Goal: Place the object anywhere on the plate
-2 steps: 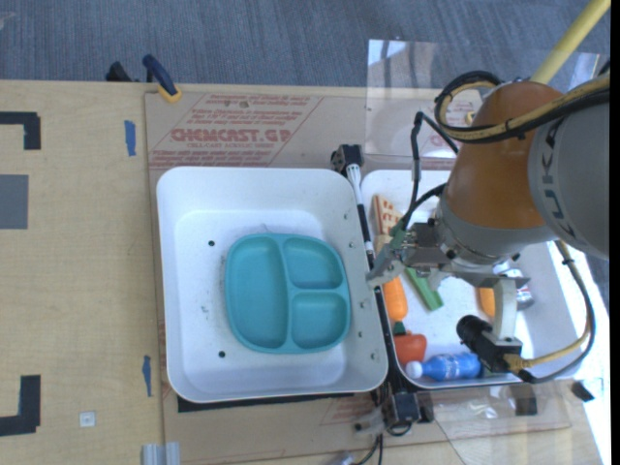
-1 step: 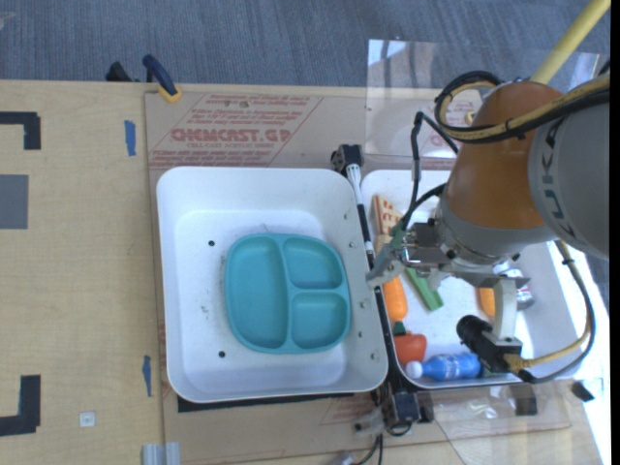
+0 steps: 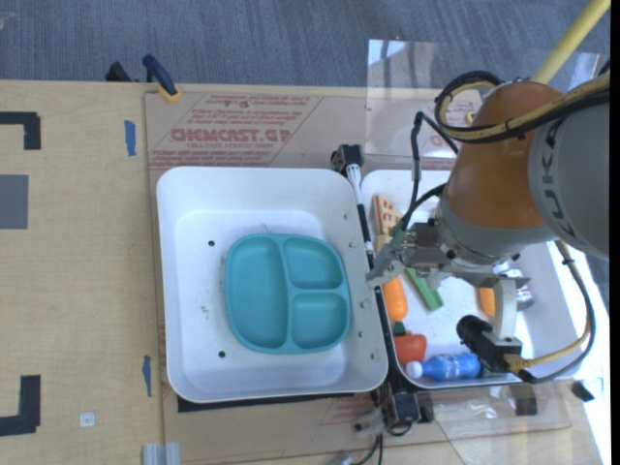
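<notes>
A teal plate (image 3: 287, 293) with three compartments lies in the left white bin (image 3: 184, 260), and nothing rests on it. My gripper (image 3: 399, 260) is down in the right bin (image 3: 542, 342), near its left wall. Right beneath it lie an orange carrot-like piece (image 3: 395, 299) and a green piece (image 3: 425, 290). The arm's wrist hides part of both, and I cannot see whether the gripper touches either.
The right bin also has a tan waffle-like piece (image 3: 386, 215) at the back left, a red item (image 3: 410, 345) and a blue bottle (image 3: 451, 366) at the front, and a small orange thing (image 3: 487, 301). The arm's orange band (image 3: 494, 153) hangs over that bin.
</notes>
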Tool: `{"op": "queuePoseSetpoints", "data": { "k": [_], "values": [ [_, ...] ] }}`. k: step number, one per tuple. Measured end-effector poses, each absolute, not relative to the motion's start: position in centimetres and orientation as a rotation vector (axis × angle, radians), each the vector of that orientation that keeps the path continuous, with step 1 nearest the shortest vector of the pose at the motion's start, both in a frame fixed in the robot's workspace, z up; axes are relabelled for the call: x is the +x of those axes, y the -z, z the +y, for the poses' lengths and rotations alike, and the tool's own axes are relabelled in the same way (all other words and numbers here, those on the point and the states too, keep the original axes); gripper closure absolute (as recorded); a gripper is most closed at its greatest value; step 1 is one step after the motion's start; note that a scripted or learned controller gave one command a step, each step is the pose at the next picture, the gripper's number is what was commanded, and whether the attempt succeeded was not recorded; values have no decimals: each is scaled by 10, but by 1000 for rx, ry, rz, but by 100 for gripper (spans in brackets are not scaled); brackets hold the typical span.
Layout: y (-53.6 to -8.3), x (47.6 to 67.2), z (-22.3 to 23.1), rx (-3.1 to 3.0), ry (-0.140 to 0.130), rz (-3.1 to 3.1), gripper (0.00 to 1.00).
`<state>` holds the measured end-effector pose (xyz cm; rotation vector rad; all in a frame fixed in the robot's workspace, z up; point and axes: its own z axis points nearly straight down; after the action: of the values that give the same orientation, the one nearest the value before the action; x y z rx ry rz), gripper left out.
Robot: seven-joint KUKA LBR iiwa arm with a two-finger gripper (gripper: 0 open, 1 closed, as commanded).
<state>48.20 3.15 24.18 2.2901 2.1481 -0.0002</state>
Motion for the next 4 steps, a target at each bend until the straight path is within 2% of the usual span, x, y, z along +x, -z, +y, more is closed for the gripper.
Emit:
{"op": "queuePoseSetpoints", "data": {
  "k": [4],
  "values": [
    [-242,482,31,2290,0,2148,0]
  ]
}}
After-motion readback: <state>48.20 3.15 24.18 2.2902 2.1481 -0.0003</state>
